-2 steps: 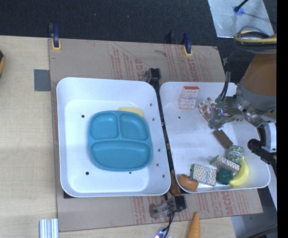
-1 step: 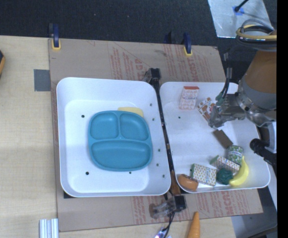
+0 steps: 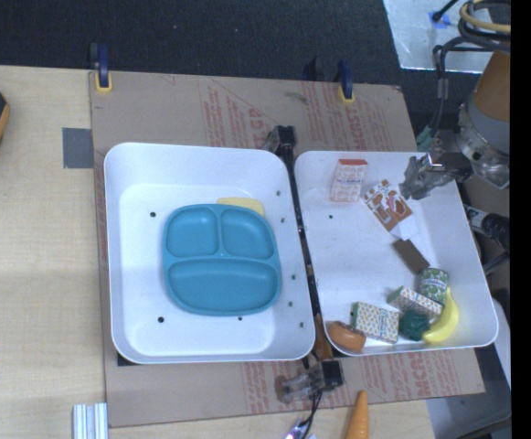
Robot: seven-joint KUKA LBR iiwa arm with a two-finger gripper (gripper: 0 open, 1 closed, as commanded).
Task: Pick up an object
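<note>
Gripper [image 3: 418, 179] sits over right bin [image 3: 356, 254], just beside snack packet [image 3: 388, 205]. Can't tell gripper state. Blue plate [image 3: 221, 259] in left bin [image 3: 128, 245].

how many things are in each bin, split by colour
Left bin:
blue plate: 1
yellow item under it: 1
Right bin:
white-and-red packets: 2
brown bar: 1
yellow banana: 1
orange item: 1
patterned box: 1
green items, bunched: about 3
Total: about 11

Claw [image 3: 418, 177] over right bin [image 3: 338, 245]; blue plate [image 3: 221, 259] in left bin [image 3: 128, 245].
</note>
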